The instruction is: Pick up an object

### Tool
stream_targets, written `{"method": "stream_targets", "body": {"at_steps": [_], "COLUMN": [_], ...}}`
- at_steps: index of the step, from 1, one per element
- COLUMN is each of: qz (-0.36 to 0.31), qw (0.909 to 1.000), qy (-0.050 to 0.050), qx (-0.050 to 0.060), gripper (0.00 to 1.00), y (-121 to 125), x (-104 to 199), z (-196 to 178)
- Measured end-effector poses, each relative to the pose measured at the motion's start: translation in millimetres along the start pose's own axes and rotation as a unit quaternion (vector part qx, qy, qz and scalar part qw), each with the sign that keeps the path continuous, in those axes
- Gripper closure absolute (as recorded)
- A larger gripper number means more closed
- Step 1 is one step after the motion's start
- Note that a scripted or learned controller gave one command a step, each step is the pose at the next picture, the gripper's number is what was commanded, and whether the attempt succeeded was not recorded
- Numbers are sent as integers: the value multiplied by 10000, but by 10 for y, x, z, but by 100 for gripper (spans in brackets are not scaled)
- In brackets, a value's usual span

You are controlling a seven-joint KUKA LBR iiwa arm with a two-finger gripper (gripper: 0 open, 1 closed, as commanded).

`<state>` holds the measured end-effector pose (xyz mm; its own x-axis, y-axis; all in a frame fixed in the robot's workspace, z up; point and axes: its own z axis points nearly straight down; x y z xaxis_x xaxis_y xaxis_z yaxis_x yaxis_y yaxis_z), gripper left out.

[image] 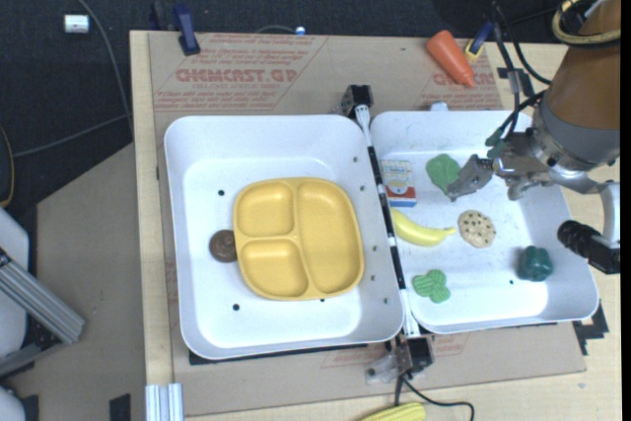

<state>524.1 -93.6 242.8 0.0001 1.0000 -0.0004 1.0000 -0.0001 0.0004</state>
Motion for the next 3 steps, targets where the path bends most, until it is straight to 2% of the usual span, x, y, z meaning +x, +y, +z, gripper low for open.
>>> {"method": "stream_targets", "body": {"at_steps": [1,2,3], "qz": [7,-9,3], "qw": [10000,10000,10000], "qy": [1,5,-10], "qx": [18,-10,-11], "gripper": [0,0,0], "y": [831,1230,1300], "x": [-719,-69,-575], "z": [1464,1582,1578]}}
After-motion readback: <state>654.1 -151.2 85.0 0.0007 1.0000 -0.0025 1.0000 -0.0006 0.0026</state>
